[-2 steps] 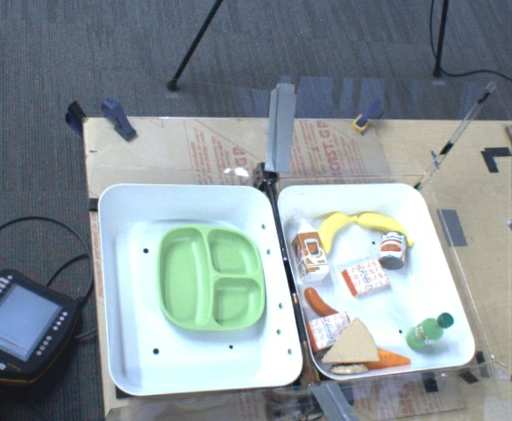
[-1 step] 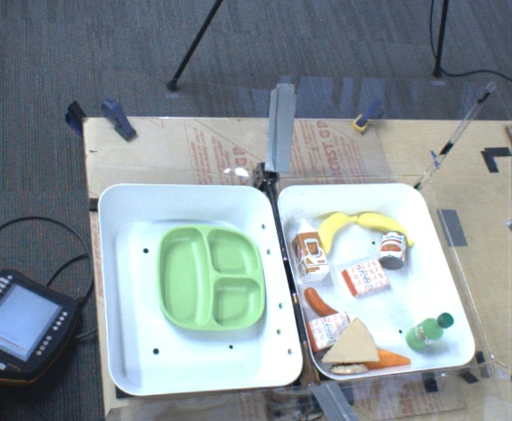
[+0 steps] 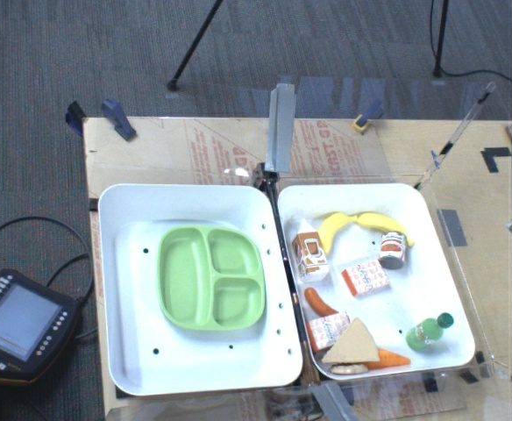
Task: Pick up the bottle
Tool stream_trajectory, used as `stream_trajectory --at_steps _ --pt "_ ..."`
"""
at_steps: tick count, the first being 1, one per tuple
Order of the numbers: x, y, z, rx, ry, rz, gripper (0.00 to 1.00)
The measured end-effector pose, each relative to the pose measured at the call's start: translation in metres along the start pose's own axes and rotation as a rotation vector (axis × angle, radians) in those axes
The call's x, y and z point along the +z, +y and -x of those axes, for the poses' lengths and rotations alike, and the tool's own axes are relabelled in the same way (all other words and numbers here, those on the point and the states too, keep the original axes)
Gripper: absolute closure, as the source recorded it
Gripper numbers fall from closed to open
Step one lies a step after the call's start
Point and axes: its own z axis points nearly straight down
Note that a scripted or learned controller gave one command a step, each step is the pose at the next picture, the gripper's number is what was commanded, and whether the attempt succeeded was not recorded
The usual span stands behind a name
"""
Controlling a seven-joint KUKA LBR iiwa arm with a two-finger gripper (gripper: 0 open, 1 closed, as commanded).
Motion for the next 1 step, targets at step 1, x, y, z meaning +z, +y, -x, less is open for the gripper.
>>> stream_trajectory --at_steps 1 --pt "0.0000 0.0001 -0.0001 -0.072 0.000 0.000 1.00"
